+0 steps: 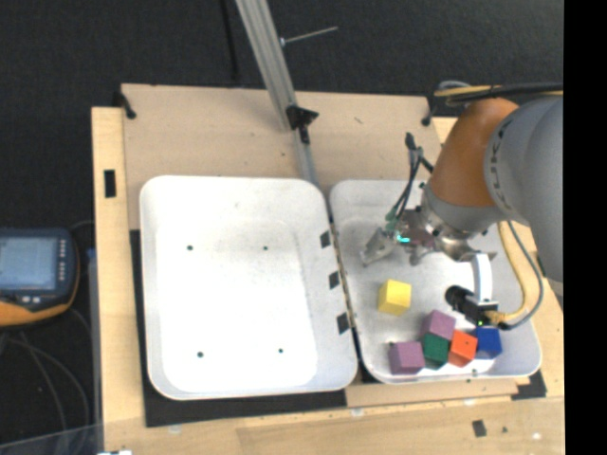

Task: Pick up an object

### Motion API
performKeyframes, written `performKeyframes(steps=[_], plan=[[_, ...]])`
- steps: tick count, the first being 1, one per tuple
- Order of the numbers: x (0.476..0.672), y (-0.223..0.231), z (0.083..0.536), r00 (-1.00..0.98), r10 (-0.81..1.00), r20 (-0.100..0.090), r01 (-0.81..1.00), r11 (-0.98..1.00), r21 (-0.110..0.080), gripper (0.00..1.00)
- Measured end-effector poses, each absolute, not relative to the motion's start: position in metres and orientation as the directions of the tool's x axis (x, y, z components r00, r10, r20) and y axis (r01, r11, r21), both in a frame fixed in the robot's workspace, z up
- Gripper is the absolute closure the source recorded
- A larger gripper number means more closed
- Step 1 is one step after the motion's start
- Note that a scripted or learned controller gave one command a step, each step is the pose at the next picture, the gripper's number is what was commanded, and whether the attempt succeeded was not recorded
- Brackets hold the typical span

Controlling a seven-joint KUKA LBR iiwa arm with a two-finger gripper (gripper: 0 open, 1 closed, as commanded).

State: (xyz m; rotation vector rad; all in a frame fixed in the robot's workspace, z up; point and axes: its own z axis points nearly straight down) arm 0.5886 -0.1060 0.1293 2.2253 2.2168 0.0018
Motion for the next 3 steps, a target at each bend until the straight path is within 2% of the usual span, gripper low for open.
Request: performKeyframes(steps=[2, 3], plan=[[0.589, -0.106, 0.129, 0.006, 1.0, 0.001, 1.0, -0.006, 0.002, 0.0], [0.572, -0.078, 0.243, -0.005, 1.0, 0.0, 1.0, 0.005, 0.01, 0.0]])
